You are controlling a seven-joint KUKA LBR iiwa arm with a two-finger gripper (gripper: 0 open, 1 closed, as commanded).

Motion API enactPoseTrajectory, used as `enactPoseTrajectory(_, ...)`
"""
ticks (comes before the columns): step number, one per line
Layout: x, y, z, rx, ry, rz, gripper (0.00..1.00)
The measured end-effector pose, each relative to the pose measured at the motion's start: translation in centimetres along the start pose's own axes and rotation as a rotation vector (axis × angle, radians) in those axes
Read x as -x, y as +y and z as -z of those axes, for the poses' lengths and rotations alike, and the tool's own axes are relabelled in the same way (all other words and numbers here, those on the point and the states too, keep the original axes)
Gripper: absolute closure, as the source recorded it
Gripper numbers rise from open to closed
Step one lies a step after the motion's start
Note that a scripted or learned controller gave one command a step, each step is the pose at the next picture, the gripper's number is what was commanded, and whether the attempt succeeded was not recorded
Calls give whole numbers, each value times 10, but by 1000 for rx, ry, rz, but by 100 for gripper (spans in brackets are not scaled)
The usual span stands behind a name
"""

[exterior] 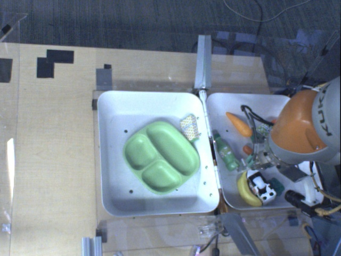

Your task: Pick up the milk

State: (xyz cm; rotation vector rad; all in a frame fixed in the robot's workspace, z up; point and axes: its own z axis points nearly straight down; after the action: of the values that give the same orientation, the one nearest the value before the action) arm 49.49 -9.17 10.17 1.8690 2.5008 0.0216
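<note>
White right bin [277,204] holding the milk [262,187], a cow-patterned carton, just beside the banana [246,190]; carrot [238,124] and green bottle [226,154] lie farther back. Tool [259,163] hovers over the milk; its opening cannot be told. Green tray [161,156] occupies the left bin [114,143].
</note>
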Motion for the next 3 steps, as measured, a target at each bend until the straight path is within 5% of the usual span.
enactPoseTrajectory(1, 0, 3, 11, 6, -2, 0, 100)
enactPoseTrajectory(2, 0, 2, 11, 5, -1, 0, 0)
enactPoseTrajectory(3, 61, -22, -13, -11, 3, 148, 0)
